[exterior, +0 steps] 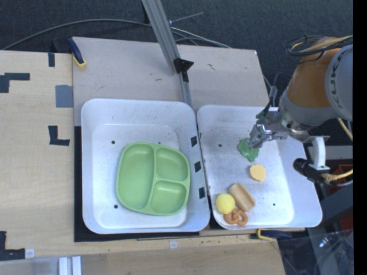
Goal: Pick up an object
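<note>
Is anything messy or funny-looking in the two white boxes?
Nothing looks spilled or broken. The green plate lies flat in the left bin. In the right bin, the yellow ball, the hot dog and the pretzel huddle in the near corner. The hand is at a green piece.

Bench (143, 67) with two white bins (94, 153)

Looks like a robotics lab to us: we've got an industrial arm (318, 87) over a plywood bench (137, 67), two white bins (94, 125) with toy food (241, 196), loose cables (86, 24) on dark carpet, tape marks (57, 135) on the boards
</note>
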{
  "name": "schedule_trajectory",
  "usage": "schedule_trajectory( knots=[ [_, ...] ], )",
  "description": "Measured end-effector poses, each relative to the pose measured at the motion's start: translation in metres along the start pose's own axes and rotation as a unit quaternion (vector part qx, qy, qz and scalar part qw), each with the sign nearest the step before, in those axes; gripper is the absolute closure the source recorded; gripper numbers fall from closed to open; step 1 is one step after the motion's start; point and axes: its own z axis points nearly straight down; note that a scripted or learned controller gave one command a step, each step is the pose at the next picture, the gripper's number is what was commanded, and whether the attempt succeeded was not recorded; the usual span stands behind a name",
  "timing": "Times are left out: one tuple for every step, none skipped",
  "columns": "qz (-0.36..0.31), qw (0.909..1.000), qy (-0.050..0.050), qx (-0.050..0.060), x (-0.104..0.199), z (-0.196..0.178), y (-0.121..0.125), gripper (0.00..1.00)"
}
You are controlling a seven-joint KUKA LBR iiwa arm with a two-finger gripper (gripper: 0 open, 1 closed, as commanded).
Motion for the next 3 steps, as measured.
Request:
schedule_trajectory(
  knots=[
    [0.0, 1.0, 0.0, 0.001, 0.0, -0.02, 0.001, 1.0],
    [-0.002, 1.0, 0.001, 0.002, 0.046, -0.029, 0.014, 1.0],
    [-0.003, 1.0, 0.001, 0.003, 0.097, -0.02, 0.025, 1.0]
  ],
)
